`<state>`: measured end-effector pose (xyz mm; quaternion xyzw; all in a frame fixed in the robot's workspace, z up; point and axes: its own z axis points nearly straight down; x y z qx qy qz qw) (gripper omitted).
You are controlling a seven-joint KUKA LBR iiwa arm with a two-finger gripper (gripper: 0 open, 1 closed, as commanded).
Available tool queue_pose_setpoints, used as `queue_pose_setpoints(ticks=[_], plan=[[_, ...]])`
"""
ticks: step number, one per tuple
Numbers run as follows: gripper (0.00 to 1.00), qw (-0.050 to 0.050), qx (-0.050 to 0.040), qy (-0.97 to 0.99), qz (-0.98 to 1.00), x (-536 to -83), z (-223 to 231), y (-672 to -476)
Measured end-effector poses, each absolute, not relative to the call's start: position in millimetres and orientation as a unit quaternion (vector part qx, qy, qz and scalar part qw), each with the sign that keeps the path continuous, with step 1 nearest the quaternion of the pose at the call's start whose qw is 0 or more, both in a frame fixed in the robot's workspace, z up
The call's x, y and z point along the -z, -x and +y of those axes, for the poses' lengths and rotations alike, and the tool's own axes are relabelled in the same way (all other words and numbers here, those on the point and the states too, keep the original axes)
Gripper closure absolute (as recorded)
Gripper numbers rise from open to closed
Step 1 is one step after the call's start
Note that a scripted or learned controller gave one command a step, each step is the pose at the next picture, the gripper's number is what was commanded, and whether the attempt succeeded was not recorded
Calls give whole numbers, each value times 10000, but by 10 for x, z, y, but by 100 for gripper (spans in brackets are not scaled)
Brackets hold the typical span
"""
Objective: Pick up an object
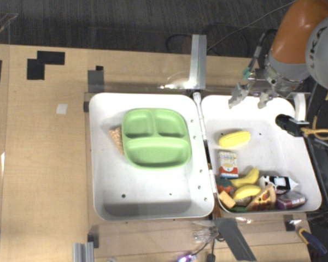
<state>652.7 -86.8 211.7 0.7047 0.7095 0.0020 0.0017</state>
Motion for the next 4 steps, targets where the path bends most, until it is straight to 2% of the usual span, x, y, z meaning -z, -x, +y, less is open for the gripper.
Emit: queue_pose_setpoints(ticks=[1,2,3,4], plan=[[0,23,-27,-7179,6962,-961,-1001,-6266],[0,65,-53,-6400,7683,-907,-1180,-6032],[0,80,-58,-6343,7731,-916,-1150,-5740],[100,103,-84,-6350,7724,-1035,-1141,-5762]])
